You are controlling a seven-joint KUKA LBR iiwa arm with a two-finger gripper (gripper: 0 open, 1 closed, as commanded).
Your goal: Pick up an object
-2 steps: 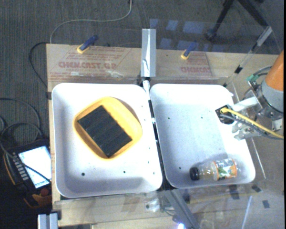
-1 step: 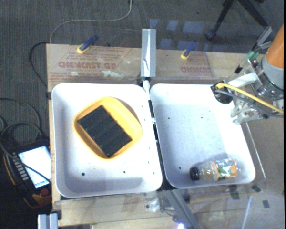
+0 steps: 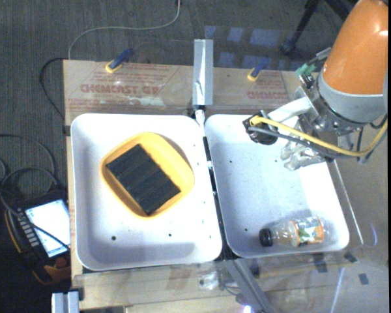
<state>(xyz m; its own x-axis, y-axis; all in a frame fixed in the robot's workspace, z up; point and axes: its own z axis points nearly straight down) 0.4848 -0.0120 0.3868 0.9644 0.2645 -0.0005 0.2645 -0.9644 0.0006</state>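
A yellow dish (image 3: pixel 182 168) lies in the left bin (image 3: pixel 91 240) with a black ribbed pad (image 3: pixel 143 178) resting on it. A small bottle (image 3: pixel 293 233) with amber liquid, a black cap and a colourful label lies on its side near the front of the right bin (image 3: pixel 260 188). My gripper (image 3: pixel 298 155) hangs over the back right part of the right bin, below the orange band of the arm (image 3: pixel 358 38). It is well apart from the bottle, which lies closer to the front edge. Nothing is seen held in it.
A yellow cable (image 3: pixel 300 135) and a black fitting (image 3: pixel 260 132) run from the wrist over the back of the right bin. A metal divider (image 3: pixel 202 70) stands behind the bins. A tablet (image 3: pixel 45 223) and cables lie on the floor at left.
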